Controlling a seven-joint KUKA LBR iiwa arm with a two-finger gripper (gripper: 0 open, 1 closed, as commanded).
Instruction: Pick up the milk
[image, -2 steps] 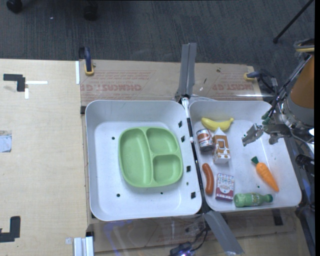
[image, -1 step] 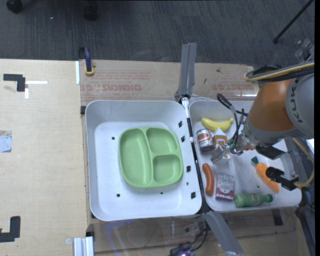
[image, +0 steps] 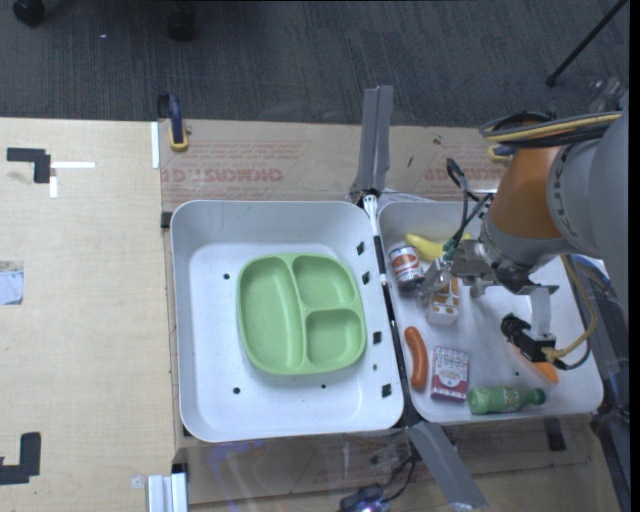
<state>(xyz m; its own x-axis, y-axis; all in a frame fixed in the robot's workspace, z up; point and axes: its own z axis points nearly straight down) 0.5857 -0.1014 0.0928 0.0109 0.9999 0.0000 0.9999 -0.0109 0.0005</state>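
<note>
The table (image: 80, 300) holds two white bins. The milk (image: 444, 302) sits in the right bin (image: 580, 385), at 3 o'clock from the green plate (image: 302, 313). The end effector (image: 447, 272) hangs right over the milk, likely to grab it; I cannot tell its grip.

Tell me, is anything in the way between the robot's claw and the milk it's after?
Nothing visible is. The gripper hangs right over the small milk carton in the right bin, so close that the two overlap. The soda can and banana lie just beside it, near enough to be nudged.
</note>
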